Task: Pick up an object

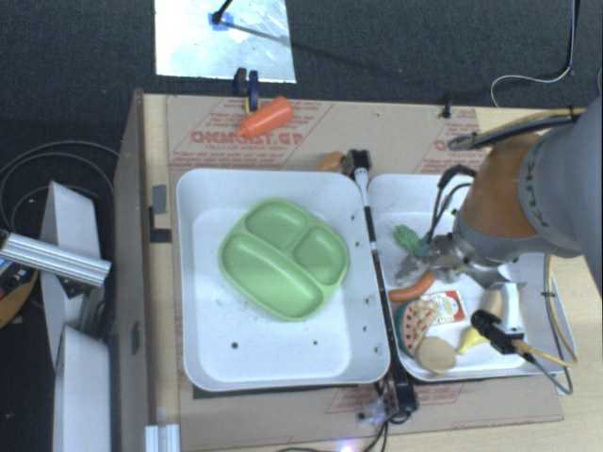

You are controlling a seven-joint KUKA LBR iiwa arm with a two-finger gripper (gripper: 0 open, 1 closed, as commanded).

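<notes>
The grey arm reaches in from the right and its gripper (421, 264) sits low in the right-hand shallow white bin (396, 196). Whether its grip is released or clenched I cannot tell from here. Just beside it lie a small green plastic piece (407, 238) and an orange-red sausage-shaped toy (412, 291). Nearer the front edge are a flat red-and-white printed packet (431, 314) and a tan round ball (436, 353). The left-hand white bin (203, 347) holds a pale green divided plate (284, 258). An orange carrot-shaped toy (267, 116) lies on the desk (188, 130) behind both bins.
</notes>
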